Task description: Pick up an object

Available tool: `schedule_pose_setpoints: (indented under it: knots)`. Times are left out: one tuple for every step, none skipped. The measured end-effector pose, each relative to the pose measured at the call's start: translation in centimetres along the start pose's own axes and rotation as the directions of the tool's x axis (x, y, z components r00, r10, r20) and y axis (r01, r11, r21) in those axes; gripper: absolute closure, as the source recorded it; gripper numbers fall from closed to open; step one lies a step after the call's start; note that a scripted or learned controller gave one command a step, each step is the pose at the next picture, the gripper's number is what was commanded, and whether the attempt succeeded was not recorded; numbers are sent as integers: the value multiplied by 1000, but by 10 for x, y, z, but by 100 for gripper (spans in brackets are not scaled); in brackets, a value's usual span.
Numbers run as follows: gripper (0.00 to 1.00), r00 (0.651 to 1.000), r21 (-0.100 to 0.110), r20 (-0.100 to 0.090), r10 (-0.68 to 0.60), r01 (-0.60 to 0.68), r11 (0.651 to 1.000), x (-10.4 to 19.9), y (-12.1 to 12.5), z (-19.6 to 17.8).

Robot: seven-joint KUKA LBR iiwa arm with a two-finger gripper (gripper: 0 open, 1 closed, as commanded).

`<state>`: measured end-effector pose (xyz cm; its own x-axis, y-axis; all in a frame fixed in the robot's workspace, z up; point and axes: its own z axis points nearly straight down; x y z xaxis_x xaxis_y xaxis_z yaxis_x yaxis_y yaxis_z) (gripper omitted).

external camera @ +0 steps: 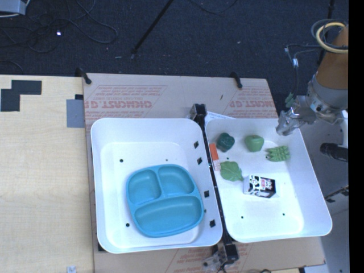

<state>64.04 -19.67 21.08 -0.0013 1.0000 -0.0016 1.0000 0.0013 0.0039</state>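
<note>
Whether the gripper (286, 123) is open or closed cannot be told as it hangs over the right bin's (310, 169) far rim, with the green leafy toy (277, 153) just below it.

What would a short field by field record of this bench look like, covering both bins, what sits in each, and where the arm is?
left bin: shallow white bin holding a blue three-compartment plastic plate
right bin: shallow white bin holding five small things
right bin contents: dark green round object; light green rounded object; flat green leaf-shaped piece; green ridged piece; small black-and-white packet
arm: gripper at the right bin's upper right edge, above the green ridged piece
holding: nothing seen held
</note>
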Motion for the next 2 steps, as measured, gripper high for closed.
schedule_pose_setpoints:
  knots:
    - [100, 1000, 1, 0, 0, 0, 1000, -2, 1, -44]
    - [100, 1000, 8, -3, -2, 2, 1000, 48, -14, -40]
